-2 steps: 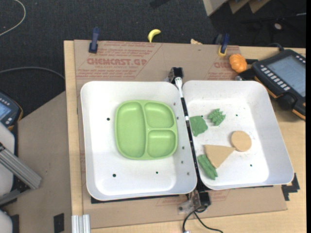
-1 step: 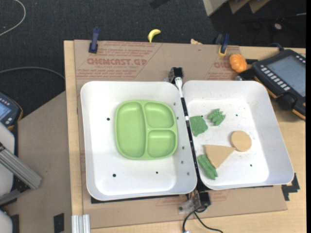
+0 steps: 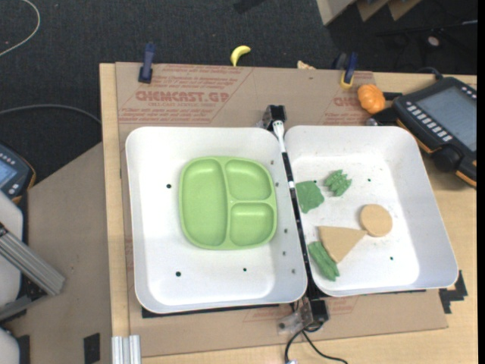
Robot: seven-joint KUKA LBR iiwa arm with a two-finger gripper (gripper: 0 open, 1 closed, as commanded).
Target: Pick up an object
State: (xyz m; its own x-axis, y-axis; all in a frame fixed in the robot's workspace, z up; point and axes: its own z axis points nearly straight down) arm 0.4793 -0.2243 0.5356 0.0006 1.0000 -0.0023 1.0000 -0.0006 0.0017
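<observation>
Nearest in the right bin, a green leaf, tan wedge, tan disc, green lump and green sprig lie untouched, so picking remains undone; the claw's state I cannot tell.

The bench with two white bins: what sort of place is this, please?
Probably a robot lab or test cell, not a kitchen. Two white bins are clamped on a cardboard sheet, a handheld control pendant lies alongside, and the toy food pieces look like practice objects.
</observation>
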